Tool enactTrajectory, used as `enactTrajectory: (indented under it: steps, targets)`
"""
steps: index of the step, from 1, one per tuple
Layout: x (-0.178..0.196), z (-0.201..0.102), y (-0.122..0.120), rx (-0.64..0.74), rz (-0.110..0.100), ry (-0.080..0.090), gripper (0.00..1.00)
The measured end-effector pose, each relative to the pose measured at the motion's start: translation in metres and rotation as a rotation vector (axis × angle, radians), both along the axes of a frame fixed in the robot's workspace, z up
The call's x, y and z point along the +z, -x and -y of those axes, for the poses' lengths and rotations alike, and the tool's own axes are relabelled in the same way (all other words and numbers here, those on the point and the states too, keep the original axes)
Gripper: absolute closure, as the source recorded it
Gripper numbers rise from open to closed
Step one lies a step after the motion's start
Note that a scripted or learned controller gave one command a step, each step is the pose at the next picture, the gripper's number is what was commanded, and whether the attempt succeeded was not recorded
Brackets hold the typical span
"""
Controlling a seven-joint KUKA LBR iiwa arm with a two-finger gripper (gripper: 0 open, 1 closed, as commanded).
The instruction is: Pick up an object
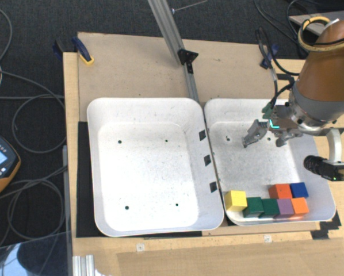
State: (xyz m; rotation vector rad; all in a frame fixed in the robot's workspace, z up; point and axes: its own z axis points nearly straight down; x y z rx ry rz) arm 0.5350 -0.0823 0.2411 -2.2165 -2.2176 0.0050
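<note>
Altogether seven blocks (268,202) crowd one of two bins (241,154); the gripper (266,137) hangs splayed, grasping nothing.

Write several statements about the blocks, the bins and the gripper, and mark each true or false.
1. The coloured blocks sit in the right bin. True.
2. The yellow block lies at the left end of the cluster. True.
3. The gripper holds the blue block. False: it hangs over bare bin floor, apart from the blocks, with nothing between its fingers.
4. The blocks are spread over the left bin. False: they are clustered at the right bin's near edge.
5. An orange block sits beside a purple block. True.
</note>
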Motion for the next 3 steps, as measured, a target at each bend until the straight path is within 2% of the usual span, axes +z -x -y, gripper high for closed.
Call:
enactTrajectory:
  steps: [1, 2, 3]
  targets:
    - [0.002, 0.000, -0.001, 0.000, 0.006, 0.001, 0.00]
    - [-0.044, -0.005, -0.007, -0.001, 0.000, 0.000, 0.00]
    - [-0.089, 0.000, -0.001, -0.002, -0.001, 0.001, 0.00]
